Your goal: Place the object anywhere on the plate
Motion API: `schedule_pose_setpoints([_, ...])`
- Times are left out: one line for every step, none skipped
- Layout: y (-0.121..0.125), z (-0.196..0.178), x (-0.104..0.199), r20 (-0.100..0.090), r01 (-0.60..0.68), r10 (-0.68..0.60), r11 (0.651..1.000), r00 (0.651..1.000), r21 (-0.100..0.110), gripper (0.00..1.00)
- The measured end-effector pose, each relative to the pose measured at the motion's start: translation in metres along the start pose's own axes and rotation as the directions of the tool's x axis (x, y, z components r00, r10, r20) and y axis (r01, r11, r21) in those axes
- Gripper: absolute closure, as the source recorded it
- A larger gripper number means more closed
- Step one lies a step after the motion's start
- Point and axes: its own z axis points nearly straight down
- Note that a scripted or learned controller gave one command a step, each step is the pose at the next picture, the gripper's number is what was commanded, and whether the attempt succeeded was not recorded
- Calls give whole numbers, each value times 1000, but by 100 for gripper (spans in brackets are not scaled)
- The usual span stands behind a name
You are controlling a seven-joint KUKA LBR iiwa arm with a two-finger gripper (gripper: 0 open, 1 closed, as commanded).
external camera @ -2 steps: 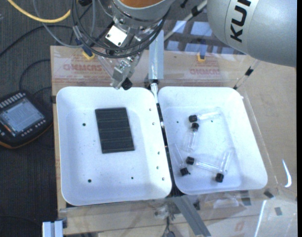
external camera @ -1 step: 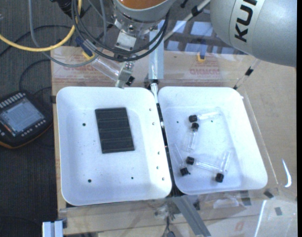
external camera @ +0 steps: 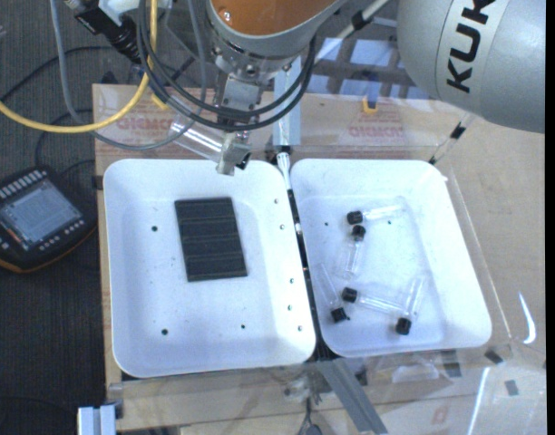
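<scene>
While the claw (external camera: 230,159) hangs over the far rim of the left bin (external camera: 132,333), you cannot tell how it is set, and it carries nothing you can see. Your clear vials (external camera: 373,270) lie scattered in the right bin (external camera: 463,315), well apart from the dark ribbed plate (external camera: 210,238). Crowded and round, they may roll or slip during a grasp, and the ridge between the bins could catch a low carry.

I see the gripper (external camera: 230,157) hanging over the far edge of the left bin (external camera: 132,333). A dark ribbed plate (external camera: 210,238) lies flat near that bin's middle. Several clear vials (external camera: 377,270) with black caps lie scattered in the right bin (external camera: 459,243).
</scene>
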Motion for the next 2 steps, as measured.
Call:
schedule_pose_setpoints([12,22,-57,0,2,-2,1000,1000,-1,100])
schedule_pose_setpoints([3,66,-10,1,-1,1,1000,1000,0,100])
